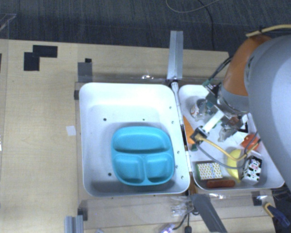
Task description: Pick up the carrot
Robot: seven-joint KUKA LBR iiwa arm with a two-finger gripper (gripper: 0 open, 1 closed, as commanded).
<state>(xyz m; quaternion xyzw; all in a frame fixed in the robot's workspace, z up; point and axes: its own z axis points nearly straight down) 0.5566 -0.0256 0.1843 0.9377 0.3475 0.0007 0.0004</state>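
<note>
The tabletop [34, 130] was pale wood, bare on its left stretch except for a few black tape marks [39, 56] near the far edge. Beyond that edge lay dark carpeted floor [87, 8] with a thin cable [203, 6] looping across it. Two white bins sat side by side, and a grey metal post [175, 55] rose at the far end of the seam between them.

The left bin [94, 130] held a blue divided tray [143, 154] towards its near side, with its far half and left wall open. The right bin [189, 96] was crowded. The grey arm [276, 96], with its orange band [237, 76], covered the bin's right side and reached down into the middle.

The claw [226, 128] hung low over the bin's centre. Whether it was open or closed could not be made out, and nothing could be seen in its grip.

The carrot [186, 125] appeared as an orange sliver along the right bin's left wall, to the left of the claw and apart from it.

Nearer the front rim lay a yellow object [235, 155], a patterned block [208, 170] and a reddish-brown stick [220, 182], close together, leaving little free floor in that bin.
</note>
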